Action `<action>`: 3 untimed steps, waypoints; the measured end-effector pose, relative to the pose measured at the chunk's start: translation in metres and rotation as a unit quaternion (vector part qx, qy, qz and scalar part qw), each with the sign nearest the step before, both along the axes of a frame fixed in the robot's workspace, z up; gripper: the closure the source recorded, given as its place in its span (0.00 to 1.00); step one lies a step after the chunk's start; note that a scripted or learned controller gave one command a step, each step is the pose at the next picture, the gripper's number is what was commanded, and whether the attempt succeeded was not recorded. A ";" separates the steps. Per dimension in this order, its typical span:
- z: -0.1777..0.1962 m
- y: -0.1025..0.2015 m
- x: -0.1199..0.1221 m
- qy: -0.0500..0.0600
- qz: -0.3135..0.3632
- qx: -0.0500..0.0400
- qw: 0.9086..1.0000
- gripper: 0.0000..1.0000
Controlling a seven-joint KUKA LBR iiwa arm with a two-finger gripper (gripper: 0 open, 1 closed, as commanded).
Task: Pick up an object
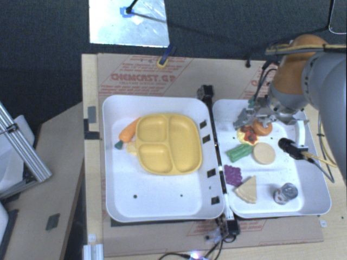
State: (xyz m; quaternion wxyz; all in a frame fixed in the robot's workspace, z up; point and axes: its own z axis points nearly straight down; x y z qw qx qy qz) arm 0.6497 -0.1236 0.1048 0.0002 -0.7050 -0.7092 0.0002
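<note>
My gripper (247, 122) hangs low over the back left part of the right bin (314, 199). Right under and in front of it lies a small red, orange and yellow toy food (251, 135). A green piece (237, 153) and a round tan biscuit (264, 153) lie just in front of that. Closer to the front are purple grapes (232, 174), a tan sandwich wedge (247, 189) and a small silver can (285, 193). Nothing shows as lifted off the bin floor.
The left bin (119, 194) holds a yellow divided plate (165, 143) with an orange carrot (129, 129) against its left edge. A black-clipped divider (214, 145) separates the two bins. The grey arm (320, 75) comes in over the right bin's back right corner.
</note>
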 end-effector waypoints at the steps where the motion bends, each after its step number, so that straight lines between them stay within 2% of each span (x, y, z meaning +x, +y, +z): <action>1: -0.016 -0.001 0.003 -0.005 0.000 -0.003 1.000 0.00; 2: -0.005 -0.001 0.004 -0.007 0.001 -0.002 1.000 1.00; 3: 0.051 -0.001 -0.004 -0.003 -0.002 0.000 1.000 1.00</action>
